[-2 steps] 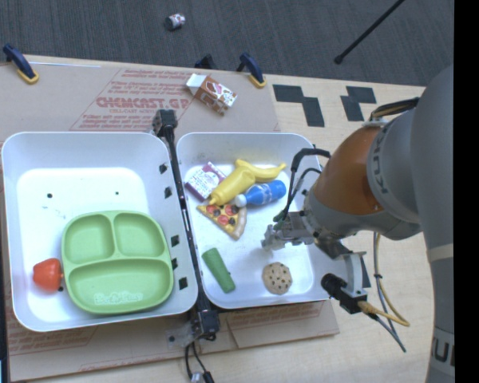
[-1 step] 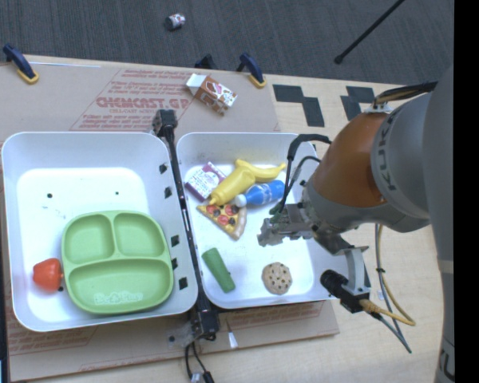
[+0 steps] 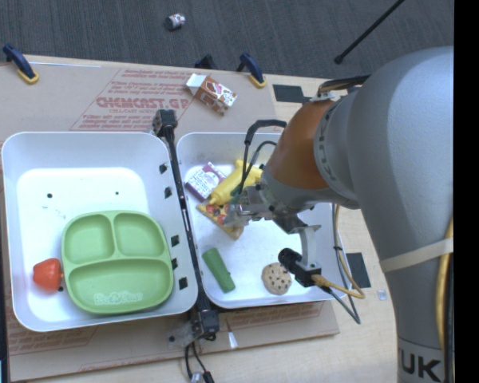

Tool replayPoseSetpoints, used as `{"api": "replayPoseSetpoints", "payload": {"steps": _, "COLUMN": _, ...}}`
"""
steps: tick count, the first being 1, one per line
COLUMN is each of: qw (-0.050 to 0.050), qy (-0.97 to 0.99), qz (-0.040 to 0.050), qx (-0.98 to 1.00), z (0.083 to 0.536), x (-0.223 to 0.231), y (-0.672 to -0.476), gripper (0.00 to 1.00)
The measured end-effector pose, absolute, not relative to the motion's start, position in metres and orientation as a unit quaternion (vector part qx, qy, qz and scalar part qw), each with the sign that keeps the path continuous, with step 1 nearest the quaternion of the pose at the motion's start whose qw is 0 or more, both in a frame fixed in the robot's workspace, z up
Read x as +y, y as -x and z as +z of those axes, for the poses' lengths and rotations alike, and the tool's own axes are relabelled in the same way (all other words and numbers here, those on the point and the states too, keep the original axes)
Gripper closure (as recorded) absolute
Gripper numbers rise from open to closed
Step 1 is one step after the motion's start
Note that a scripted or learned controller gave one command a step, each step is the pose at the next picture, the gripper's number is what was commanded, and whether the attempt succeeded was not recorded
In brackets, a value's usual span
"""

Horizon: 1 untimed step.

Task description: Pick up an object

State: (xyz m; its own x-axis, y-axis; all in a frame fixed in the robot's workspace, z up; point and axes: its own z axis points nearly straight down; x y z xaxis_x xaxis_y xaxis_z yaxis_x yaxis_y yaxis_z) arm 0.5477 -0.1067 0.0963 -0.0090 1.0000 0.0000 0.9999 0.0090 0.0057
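Observation:
The right bin [image 3: 247, 295] holds a yellow banana-shaped toy [image 3: 227, 185], a colourful snack bag [image 3: 222, 215] and a purple-and-white packet [image 3: 200, 182] near its left side. A green stick [image 3: 218, 269] and a chocolate-chip cookie [image 3: 277, 278] lie toward its front. My gripper [image 3: 246, 207] reaches in from the right, low over the snack bag and the yellow toy. The wrist hides how it meets them.
In the left bin [image 3: 16, 214] sit a green divided plate [image 3: 116, 260] and a red round toy [image 3: 47, 274]. A small carton [image 3: 212, 93] lies on the board behind the bins. Blue clamps [image 3: 251, 68] grip the board's back edge. The grey arm [image 3: 383, 158] covers the right bin's right side.

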Motion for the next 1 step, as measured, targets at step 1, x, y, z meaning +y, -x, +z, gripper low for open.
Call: {"api": "replayPoseSetpoints", "payload": {"steps": 1, "qw": -0.001, "qy": -0.706, "qz": -0.0003, "qx": 0.709, "z": 0.1742, "x": -0.1288, "y": -0.4846, "gripper": 1.00}}
